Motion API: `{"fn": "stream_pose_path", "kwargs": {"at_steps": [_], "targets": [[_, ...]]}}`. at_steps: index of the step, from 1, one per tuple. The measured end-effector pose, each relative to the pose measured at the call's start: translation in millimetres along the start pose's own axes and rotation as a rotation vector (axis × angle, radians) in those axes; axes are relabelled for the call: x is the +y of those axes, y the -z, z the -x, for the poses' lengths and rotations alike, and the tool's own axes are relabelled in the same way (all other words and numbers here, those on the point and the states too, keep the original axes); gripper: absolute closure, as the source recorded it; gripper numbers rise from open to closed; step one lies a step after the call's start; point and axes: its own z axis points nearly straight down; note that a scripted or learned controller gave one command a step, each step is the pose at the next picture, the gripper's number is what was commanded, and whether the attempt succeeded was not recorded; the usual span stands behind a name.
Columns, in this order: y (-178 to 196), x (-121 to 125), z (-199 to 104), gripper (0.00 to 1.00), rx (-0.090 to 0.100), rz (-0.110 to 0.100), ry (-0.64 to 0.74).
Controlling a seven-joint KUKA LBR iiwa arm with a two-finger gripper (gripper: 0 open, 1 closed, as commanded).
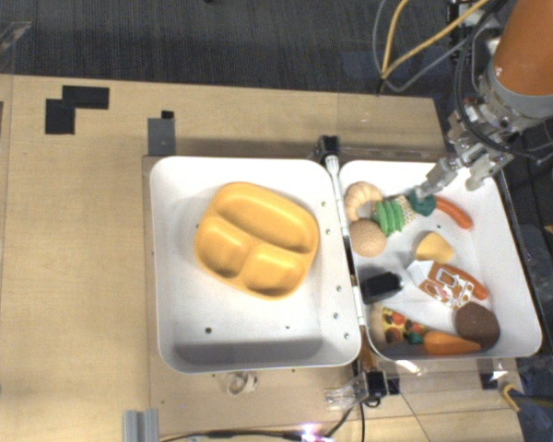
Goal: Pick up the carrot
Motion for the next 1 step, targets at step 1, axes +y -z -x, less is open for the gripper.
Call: {"fn": "stream_pose_path", "kwargs": {"at_steps": [1], "targets": [[-46.7,-3.3,11.5,0.00,-0.003,0.009,-0.145]]}}
